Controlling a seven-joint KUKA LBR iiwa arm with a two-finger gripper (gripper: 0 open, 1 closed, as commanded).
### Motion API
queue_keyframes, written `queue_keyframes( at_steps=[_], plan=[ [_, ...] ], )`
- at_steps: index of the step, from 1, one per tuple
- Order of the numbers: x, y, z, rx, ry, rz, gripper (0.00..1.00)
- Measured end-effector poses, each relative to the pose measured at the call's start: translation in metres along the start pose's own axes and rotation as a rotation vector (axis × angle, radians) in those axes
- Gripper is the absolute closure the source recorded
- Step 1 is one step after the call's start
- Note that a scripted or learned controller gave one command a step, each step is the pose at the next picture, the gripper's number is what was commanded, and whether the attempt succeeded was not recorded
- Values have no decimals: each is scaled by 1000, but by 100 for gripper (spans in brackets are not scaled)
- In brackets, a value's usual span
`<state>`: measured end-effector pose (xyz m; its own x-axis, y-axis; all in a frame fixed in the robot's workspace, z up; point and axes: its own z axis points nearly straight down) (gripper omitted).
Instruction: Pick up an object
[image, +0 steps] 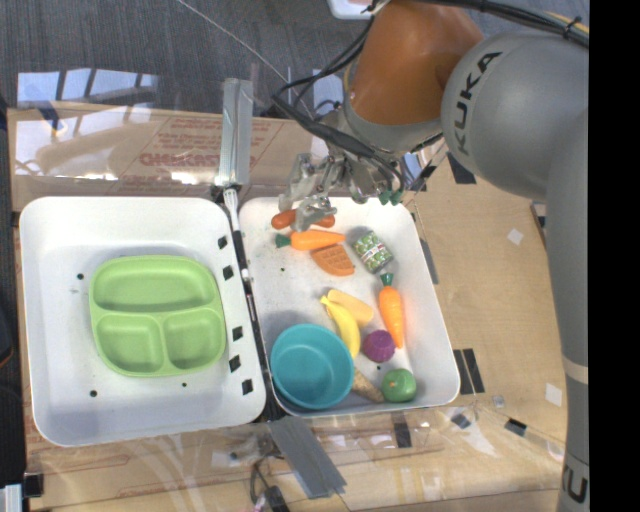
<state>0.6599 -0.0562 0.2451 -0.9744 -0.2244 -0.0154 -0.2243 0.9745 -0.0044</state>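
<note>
My gripper (313, 203) hangs low over the far left corner of the right bin (432, 300). Just beneath it lies a small red-orange piece (286, 218), partly hidden by the gripper. An orange carrot with a green end (314, 240) lies just in front of the gripper, and a brown-orange wedge (334, 261) sits beside that. I see nothing lifted clear of the bin floor.
The right bin also holds a green can (372, 251), a second carrot (391, 313), a banana (343, 318), a purple ball (377, 346), a green fruit (399, 385) and a blue bowl (311, 366). A green divided plate (157, 313) lies in the left bin (50, 250).
</note>
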Motion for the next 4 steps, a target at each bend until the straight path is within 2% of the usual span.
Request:
queue_keyframes(
  at_steps=[1, 2, 3, 4],
  plan=[
    [30, -100, 78, -6, 21, -56, 100],
    [27, -98, 74, -4, 14, -61, 0],
    [136, -60, 150, 3, 12, -78, 0],
    [131, -58, 138, 5, 6, -88, 100]
  ],
)
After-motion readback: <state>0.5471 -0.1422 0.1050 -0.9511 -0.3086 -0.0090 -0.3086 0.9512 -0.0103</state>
